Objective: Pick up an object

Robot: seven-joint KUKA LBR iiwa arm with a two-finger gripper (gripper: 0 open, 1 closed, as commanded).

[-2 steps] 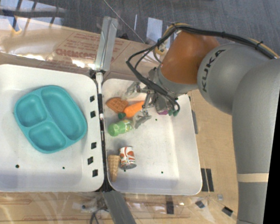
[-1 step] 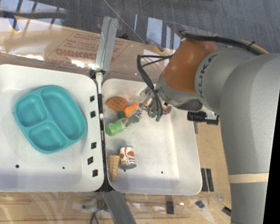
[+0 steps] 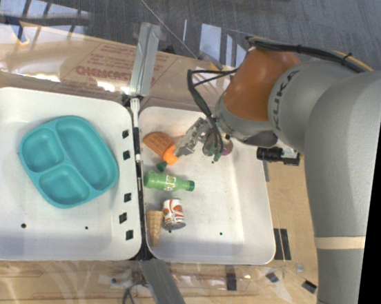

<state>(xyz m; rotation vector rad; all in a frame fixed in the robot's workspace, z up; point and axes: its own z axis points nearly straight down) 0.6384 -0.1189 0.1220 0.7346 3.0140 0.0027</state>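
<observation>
Beside the right bin's divider, green bottle lying sideways, white cap, jaws' spread unclear

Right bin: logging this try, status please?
Gripper low over right bin, nothing seen between its fingers. Carrot just left of it; bottle, can, cone lie nearer. Tray in left bin.

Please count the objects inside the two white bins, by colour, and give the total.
Teal: 1, the plate
Green: 1, the bottle
Orange: 1, the carrot
Brown: 2, the bread and the cone
Red and white: 1, the can
Total: 6
</observation>
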